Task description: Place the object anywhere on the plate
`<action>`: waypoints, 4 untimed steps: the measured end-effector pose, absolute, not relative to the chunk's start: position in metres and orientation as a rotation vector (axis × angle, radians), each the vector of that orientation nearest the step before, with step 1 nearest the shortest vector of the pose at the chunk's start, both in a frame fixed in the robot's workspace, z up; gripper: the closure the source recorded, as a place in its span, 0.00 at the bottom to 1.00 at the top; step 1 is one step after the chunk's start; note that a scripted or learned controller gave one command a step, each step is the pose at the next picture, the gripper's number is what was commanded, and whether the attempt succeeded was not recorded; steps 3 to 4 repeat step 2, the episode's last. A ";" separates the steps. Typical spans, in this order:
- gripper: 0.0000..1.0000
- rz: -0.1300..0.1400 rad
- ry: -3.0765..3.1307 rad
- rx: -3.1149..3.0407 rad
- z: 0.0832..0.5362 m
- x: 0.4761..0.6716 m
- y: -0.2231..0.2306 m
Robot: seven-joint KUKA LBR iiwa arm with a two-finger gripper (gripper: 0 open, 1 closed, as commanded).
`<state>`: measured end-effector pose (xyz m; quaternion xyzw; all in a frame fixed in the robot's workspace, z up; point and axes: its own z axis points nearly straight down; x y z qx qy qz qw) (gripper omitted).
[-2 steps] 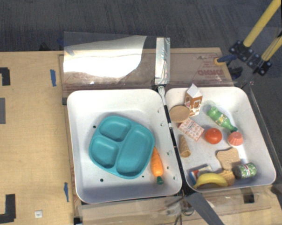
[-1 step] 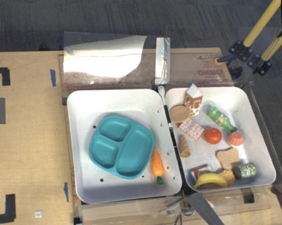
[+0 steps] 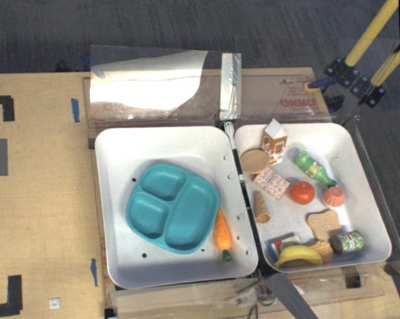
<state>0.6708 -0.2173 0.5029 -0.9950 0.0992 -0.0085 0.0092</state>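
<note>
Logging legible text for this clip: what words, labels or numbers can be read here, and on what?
Red print on the cardboard behind the bins: appears upside down, too blurred to read.
Carton, packet, can: printing too small to read.
Plate, carrot, banana: no text.

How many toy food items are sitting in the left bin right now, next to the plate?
1. A carrot lies in the left bin, against the right edge of the teal plate. All other toy foods are in the right bin.
</note>
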 end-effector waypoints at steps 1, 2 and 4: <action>0.00 -0.025 0.309 -3.108 0.502 0.671 -0.217; 1.00 -0.035 0.310 -3.102 0.512 0.672 -0.216; 1.00 -0.035 0.310 -3.102 0.512 0.672 -0.216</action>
